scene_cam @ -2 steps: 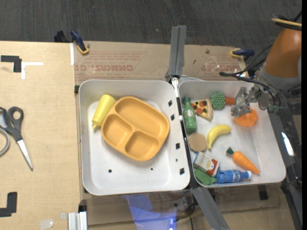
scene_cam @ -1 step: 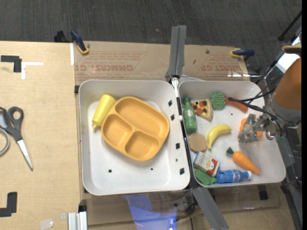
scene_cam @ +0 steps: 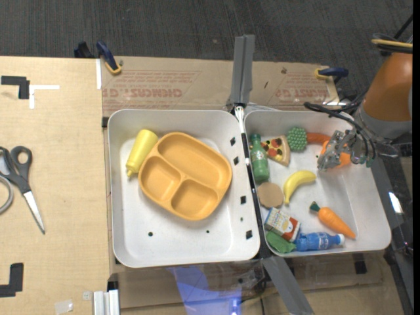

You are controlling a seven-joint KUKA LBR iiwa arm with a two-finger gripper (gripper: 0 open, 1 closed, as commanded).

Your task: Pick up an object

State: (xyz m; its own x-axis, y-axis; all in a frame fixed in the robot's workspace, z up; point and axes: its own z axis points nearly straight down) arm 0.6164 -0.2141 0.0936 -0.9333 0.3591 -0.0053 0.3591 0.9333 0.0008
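gripper [scene_cam: 336, 151] — seemingly clamped on orange object [scene_cam: 333, 159] | above right bin [scene_cam: 377, 209]

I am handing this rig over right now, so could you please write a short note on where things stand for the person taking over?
Gripper: over the upper right of the right bin, with something orange at its tip; whether it grips it, I cannot tell.
Right bin holds: banana, carrot, blue bottle, green bottle, pizza slice, green bumpy ball, brown disc, small carton.
Left bin holds: orange divided plate, yellow bottle.
Done: no pick confirmed.
Left: secure one object and lift it clear.
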